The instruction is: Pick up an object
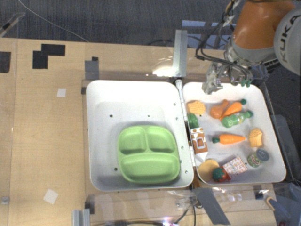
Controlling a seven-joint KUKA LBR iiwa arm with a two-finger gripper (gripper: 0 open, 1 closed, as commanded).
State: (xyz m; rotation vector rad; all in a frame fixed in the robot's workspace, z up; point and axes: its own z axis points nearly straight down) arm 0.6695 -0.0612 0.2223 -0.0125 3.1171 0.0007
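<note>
With the gripper [212, 84] poised over the far left corner of the right bin [272, 126], could not tell whether spread or pressed together; saw nothing held in it. Counted the likely picks all in that bin. Found a yellow waffle toy [196, 108] nearest, just below the gripper by the left wall. Saw two orange toy vegetables [225, 109] leaning together past it toward the middle, touching a green toy bottle [236, 119]. Noted a toy carrot [229, 139] lying alone at the centre, with bare floor on all sides.

Judged the carrot the easiest take: probably light, hollow, stiff plastic, smooth and apt to slip or roll. Would grip across its thick middle, square to its length, not at the taper. Thought the waffle toy flat and low, hard to get under, and too tight to the wall.

Marked crowding along the near edge: a small can [257, 157], a pink patterned box [233, 165] and a yellow bowl-like toy [208, 165] holding a red and green piece [219, 174]. Spotted a brown carton [199, 141] pressed against the left wall, by the rim shared with the left bin [101, 102]. Left little clearance there. Had open room above the bin's centre and straight up. Saw a green divided plate [148, 153] sitting in the left bin, well apart.
</note>
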